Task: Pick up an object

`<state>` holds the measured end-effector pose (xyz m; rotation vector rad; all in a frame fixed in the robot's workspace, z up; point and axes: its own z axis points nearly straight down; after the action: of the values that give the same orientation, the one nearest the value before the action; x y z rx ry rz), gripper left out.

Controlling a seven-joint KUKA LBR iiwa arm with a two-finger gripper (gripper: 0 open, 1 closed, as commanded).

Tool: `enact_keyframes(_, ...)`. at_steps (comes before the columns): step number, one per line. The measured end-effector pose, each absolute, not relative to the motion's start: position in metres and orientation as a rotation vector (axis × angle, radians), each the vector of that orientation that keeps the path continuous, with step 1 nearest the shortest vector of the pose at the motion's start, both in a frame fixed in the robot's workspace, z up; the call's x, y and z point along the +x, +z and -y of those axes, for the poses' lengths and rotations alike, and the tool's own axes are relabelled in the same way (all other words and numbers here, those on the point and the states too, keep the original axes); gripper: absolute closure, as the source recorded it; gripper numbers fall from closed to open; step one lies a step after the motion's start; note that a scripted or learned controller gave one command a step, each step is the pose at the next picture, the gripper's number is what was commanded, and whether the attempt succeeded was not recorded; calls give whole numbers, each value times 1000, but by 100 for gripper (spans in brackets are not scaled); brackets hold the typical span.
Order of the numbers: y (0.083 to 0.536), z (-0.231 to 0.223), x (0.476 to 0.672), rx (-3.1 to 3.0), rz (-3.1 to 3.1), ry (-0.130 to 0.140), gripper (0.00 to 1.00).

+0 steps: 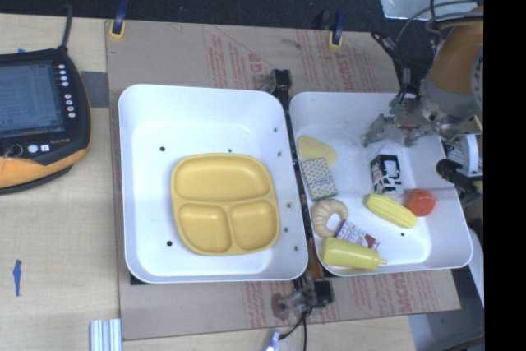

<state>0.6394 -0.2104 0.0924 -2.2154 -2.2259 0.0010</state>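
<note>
Seen from above at a slant: two shallow white bins side by side on brown cardboard, smooth and glossy, corners rounded.

In the left bin [148,115], a yellow plastic divided tray [223,202], matte, softly rounded, three compartments, lying flat near the middle.

In the right bin [345,107], a scatter of small toys. By its left wall, a pale yellow wedge [316,148] with a checked sponge-like block [317,176] just below it. Below those, a tan ring like a doughnut [329,216], touching a small red-and-white packet [357,235]. Along the near rim, a yellow squeeze bottle [352,255], smooth, long axis running left to right, nozzle pointing right. Near the middle, a small black-and-white carton [386,173], upright in the picture. Below and right of it, a toy corn cob [389,210], bumpy, long axis slanting down to the right, nearly touching a round red tomato-like ball [420,202].

Reaching in from the right over the bin's far right part, the grey arm with orange band, wrist bent downward. Gripper [396,127] low above bare bin floor, well apart from the carton; metal fingers spread wide, nothing between them.
</note>
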Motion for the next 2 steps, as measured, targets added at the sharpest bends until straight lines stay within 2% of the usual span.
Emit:
enact_keyframes(1, 92, 163, 590, -2212, 2227, 6, 0)
enact_keyframes(2, 102, 164, 590, -2209, 2229, 9, 100)
